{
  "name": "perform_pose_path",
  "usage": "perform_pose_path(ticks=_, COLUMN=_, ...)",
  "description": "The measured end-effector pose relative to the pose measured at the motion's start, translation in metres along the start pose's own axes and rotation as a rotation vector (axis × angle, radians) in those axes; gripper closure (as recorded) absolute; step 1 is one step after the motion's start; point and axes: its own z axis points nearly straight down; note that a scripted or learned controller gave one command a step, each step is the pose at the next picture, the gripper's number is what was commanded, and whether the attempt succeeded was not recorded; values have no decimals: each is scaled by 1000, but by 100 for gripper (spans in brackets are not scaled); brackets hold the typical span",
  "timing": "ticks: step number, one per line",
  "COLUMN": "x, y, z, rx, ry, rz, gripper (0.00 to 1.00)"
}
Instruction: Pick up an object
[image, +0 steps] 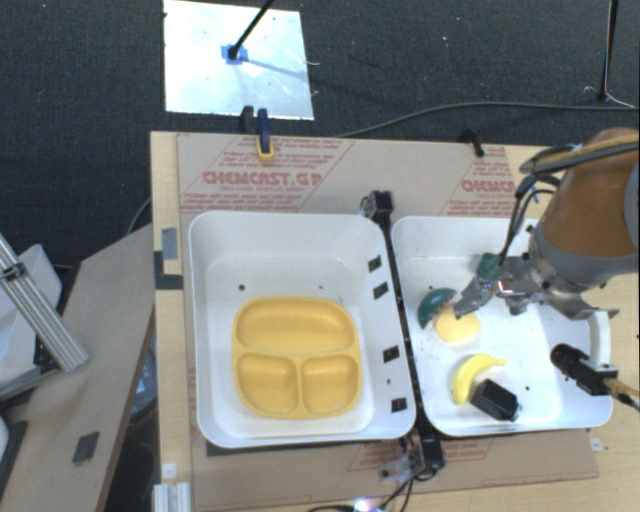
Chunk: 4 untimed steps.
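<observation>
Arm (590, 215) comes in from the right and reaches over the right bin (560, 420). Gripper (478, 292) sits low over the upper-left part of that bin. It is tilted down to the left. Can't tell if it is open or closed, and nothing is visibly held in it.

Things to pick, all in the right bin:
- Teal piece (435, 303) lies near the bin's left wall, just left of the gripper tip.
- Pale yellow round lump (456, 328) is right under the gripper tip and just beside the teal piece. Contact with the gripper is unclear.
- Banana (472, 377) lies below the lump, toward the bin's front, curved with its ends up.
- Black block (494, 400) is at the banana's lower right, touching it or nearly so, close to the front wall.

The left bin (215, 300) holds a yellow divided tray (296, 356). It lies flat in the middle, with one long section on top and two smaller ones below.

Both bins sit side by side on a brown board (400, 170) with red printing.
</observation>
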Motion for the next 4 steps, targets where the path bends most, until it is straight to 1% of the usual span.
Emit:
perform_pose_path(ticks=1, x=-2, y=-10, z=57, rx=1, ry=0, rz=0, gripper=0)
perform_pose_path(ticks=2, x=7, y=-10, z=102, rx=0, ry=1, rz=0, gripper=0)
perform_pose_path(ticks=3, x=6, y=-8, z=89, rx=-6, ry=-1, rz=1, gripper=100)
perform_pose_path(ticks=4, x=11, y=-3, z=27, rx=-12, ry=-2, rz=-3, gripper=100)
